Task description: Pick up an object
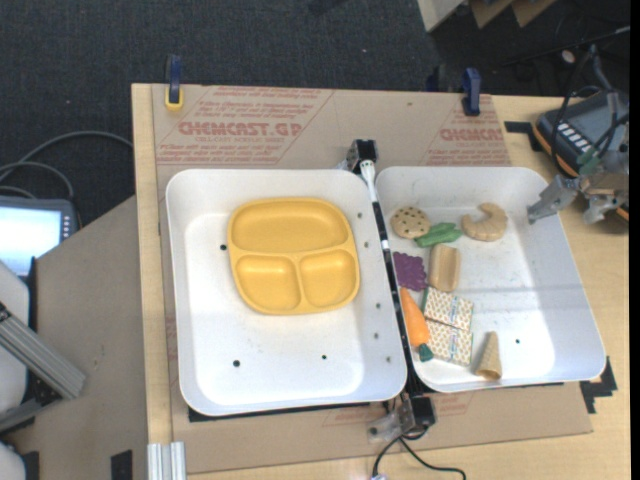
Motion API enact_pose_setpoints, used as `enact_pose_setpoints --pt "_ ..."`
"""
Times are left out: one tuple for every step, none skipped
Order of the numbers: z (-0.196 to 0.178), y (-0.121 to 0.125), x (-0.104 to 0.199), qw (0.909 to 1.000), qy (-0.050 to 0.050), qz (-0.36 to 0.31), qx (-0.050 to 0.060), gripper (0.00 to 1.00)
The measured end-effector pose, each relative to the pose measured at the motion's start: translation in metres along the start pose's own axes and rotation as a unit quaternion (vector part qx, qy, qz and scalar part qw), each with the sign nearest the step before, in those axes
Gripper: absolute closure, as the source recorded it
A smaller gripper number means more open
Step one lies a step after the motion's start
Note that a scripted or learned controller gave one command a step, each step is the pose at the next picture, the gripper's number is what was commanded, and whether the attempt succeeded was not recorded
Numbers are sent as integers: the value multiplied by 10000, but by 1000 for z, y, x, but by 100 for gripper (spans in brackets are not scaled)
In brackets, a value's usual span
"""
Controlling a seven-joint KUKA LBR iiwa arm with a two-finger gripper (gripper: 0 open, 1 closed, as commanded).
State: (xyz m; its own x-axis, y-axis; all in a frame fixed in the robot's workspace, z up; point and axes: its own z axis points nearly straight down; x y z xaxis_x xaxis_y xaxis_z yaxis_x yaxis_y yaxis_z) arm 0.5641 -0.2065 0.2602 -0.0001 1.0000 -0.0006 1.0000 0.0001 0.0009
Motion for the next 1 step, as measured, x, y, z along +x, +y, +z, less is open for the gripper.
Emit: enact_pose_setpoints --pt "170 48 23 10000 20 -19 39 0"
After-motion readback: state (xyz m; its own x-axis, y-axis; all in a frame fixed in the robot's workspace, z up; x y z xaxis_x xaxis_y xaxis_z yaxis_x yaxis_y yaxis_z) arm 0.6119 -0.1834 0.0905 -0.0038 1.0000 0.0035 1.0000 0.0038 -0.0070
